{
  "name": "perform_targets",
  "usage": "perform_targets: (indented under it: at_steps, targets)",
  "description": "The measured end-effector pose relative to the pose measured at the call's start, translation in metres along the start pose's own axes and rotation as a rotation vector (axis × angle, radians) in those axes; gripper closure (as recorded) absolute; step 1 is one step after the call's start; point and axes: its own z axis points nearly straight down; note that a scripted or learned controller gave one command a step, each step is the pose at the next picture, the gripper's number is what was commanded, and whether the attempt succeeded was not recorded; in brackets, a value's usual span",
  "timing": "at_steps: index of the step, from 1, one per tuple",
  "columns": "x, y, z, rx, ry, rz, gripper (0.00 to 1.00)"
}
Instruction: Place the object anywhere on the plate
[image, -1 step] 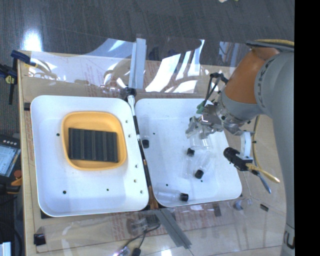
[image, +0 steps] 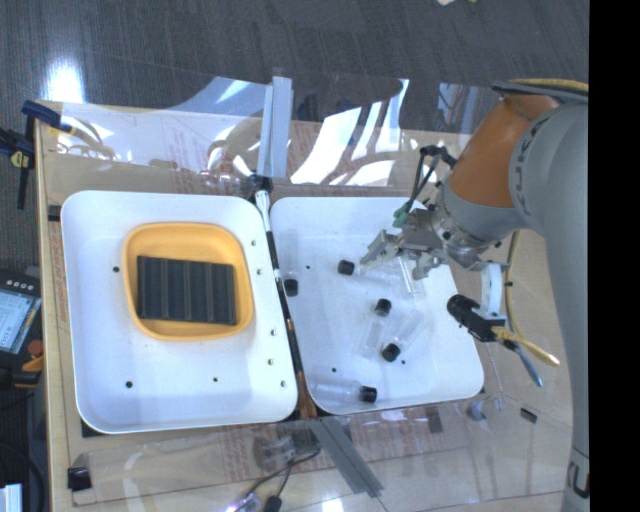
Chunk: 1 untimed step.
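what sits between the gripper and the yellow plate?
In the camera view: a black-capped vial, then the bins' rims, between the gripper and the yellow plate.

Left shallow white bin (image: 90, 380) holds the yellow rectangular plate (image: 186, 242) near its middle. Right shallow white bin (image: 320, 330), touching it, holds scattered clear plastic vials with black caps (image: 385, 350); the two-finger gripper (image: 405, 255) sits over its far right part.

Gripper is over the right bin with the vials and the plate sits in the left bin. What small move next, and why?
Probably lower the gripper onto the clear vial just below it. Several black-capped vials lie loose in the right bin, and nothing rests yet on the yellow plate in the left bin. I cannot see a vial in the gripper, so a pick likely comes first.
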Motion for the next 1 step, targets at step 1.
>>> perform_targets:
  at_steps: [1]
  targets:
    - [0.0408,0.0035,-0.0034,0.002,0.0,-0.2,0.0]
